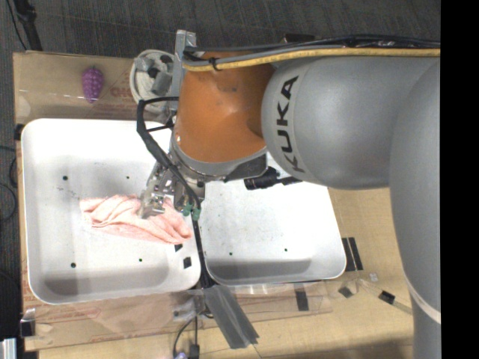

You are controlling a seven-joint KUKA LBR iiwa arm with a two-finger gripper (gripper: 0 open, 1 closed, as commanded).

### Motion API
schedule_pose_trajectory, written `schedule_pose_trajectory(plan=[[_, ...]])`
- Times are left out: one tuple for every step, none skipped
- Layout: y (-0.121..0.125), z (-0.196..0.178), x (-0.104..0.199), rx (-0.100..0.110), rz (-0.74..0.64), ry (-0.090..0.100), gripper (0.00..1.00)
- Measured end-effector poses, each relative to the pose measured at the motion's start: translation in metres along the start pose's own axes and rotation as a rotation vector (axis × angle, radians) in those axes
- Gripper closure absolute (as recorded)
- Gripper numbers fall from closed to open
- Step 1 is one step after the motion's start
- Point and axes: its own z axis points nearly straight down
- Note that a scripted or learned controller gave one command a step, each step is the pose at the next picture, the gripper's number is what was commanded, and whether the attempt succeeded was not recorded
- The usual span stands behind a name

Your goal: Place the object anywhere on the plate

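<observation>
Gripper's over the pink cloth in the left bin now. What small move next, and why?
Probably a short straight lift to test the grasp. The gripper sits low at the right end of the pink cloth, which lies crumpled flat on the left bin floor. I can't see a plate to head for.

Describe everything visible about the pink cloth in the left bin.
The pink cloth is a soft, crumpled piece of fabric, pale pink with lighter folds, lying flat and spread sideways across the floor of the left bin, toward its right half. Its right end bunches up near the wall between the bins. The claw sits directly over its upper right part and seems to touch it; whether any fabric is pinched cannot be told.
</observation>
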Motion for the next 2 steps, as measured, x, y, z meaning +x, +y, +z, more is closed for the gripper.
schedule_pose_trajectory(plan=[[0.0376,0.0068,0.0323,0.001,-0.232,0.0,1.0],[0.0376,0.0064,0.0322,0.0,-0.232,0.0,0.0]])
